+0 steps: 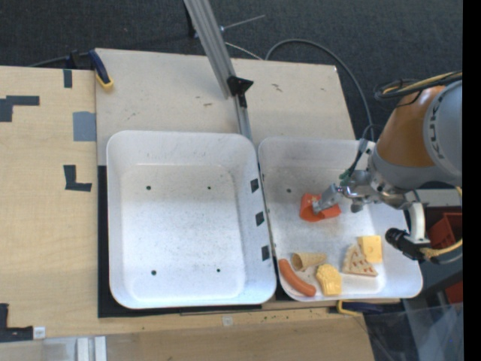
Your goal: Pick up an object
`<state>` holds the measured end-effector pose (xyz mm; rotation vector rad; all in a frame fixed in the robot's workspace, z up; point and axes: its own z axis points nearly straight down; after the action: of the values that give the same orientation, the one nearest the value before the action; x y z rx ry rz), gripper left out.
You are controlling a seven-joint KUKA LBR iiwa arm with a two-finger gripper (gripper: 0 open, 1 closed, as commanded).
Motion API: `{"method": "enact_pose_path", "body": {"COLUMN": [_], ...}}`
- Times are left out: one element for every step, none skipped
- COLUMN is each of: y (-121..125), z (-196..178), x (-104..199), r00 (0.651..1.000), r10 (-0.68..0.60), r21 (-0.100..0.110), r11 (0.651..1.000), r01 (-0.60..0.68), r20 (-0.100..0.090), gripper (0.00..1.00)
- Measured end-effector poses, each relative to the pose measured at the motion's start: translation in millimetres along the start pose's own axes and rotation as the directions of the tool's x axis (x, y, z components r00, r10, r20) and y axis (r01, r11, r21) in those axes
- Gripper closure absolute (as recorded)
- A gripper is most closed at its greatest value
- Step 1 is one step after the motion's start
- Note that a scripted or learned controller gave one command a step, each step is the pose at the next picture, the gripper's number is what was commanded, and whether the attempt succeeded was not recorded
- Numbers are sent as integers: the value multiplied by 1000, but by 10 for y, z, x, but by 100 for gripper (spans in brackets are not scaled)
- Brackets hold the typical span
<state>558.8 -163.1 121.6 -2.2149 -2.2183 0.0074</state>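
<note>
We see the gripper (328,201) low in the right bin (301,156), right of centre, its fingers pinching a red piece (314,207); other toy foods (331,271) lie along the bin's lower edge

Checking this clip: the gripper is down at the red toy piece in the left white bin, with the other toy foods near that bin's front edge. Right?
Not quite: the camera view shows the gripper at the red toy piece in the right white bin, not the left. The other toy foods do lie near that bin's front edge.
</note>
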Motion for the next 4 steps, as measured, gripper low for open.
{"method": "enact_pose_path", "body": {"y": [15, -1, 7, 188], "z": [-136, -756, -1241, -1186], "x": [-1, 49, 51, 452], "r00": [1000, 1000, 1000, 1000], "r10": [-1, -1, 0, -4], "r21": [-5, -13, -13, -7], "r11": [1000, 1000, 1000, 1000], "r01": [1, 1, 1, 4], "r20": [1, 3, 3, 1], "gripper": [100, 100, 100, 100]}}
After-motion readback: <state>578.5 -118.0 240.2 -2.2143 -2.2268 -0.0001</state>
